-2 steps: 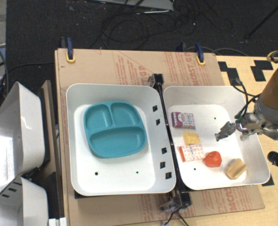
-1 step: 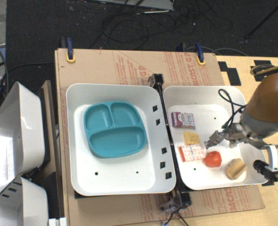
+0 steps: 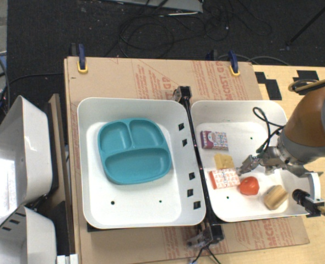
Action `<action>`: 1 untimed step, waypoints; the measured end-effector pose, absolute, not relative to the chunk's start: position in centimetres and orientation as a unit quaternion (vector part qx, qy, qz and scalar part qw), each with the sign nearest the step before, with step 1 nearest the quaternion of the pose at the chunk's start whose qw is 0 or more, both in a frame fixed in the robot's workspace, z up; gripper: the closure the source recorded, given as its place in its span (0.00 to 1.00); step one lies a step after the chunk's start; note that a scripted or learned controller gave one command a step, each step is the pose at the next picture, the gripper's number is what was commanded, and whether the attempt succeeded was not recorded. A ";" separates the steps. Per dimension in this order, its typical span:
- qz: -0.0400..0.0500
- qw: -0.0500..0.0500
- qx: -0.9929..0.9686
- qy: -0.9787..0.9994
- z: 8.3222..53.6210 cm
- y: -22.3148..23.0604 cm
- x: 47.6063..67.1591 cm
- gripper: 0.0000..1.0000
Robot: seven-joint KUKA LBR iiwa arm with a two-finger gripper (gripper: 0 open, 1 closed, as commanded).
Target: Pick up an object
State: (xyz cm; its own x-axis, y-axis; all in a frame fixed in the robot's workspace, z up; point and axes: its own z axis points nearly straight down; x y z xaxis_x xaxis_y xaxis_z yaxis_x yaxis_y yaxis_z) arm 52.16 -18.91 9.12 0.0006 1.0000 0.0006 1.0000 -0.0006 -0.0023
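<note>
Claw (image 3: 245,167) hovers beside red-white packet (image 3: 223,178) (label unreadable).

- A robotics laboratory, seen from a camera fixed above the workbench.
- A flat brown cardboard sheet printed with red lettering (image 3: 151,73) covers the bench, pinned at its far edge by two blue-and-yellow spring clamps (image 3: 82,59).
- Two shallow white plastic bins (image 3: 91,147) sit side by side on it, joined by a black bracket (image 3: 191,147).
- A grey industrial robot arm with an orange band (image 3: 311,122) reaches in over the right bin.
- Loose black cables (image 3: 146,29) trail across dark speckled carpet (image 3: 36,26) beyond the bench.
</note>
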 end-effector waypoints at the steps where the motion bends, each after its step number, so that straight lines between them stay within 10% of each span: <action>1: 0.000 0.000 -0.707 -0.707 10.2 -18.9 52.2 1.00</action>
